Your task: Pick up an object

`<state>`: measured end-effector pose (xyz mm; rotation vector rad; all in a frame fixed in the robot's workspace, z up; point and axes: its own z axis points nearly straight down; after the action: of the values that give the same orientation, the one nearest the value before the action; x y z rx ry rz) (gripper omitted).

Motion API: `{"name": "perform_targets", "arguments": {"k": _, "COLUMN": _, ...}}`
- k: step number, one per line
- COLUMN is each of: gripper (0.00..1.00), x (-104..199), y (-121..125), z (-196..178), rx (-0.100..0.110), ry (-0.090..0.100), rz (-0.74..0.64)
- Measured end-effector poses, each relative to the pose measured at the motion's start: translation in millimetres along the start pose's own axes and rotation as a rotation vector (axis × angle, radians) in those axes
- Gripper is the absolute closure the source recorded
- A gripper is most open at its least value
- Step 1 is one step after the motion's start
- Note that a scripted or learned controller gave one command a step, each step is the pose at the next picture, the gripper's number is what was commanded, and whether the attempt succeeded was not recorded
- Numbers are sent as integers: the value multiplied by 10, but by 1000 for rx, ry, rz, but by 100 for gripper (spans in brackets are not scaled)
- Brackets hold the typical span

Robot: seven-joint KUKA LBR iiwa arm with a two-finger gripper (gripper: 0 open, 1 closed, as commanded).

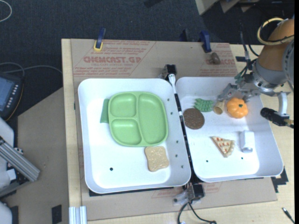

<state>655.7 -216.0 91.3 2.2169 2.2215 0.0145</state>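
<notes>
Evidently aiming for a pick, the claw (232,90) hung over the right white bin's (261,164) far edge beside the small orange plastic pumpkin (237,108), its grip impossible to tell.

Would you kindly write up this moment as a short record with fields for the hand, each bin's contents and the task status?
hand: low at the back of the right bin, beside the orange pumpkin
left bin: green divided plate, toast slice
right bin: pumpkin, green leafy piece, brown round cookie, pizza slice, small white object
task status: nothing visibly lifted
</notes>
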Motion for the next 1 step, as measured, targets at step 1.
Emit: {"name": "perform_targets", "arguments": {"k": 1, "gripper": 100, "x": 2, "y": 25, "z": -149, "rx": -8, "ry": -4, "rz": -3}}
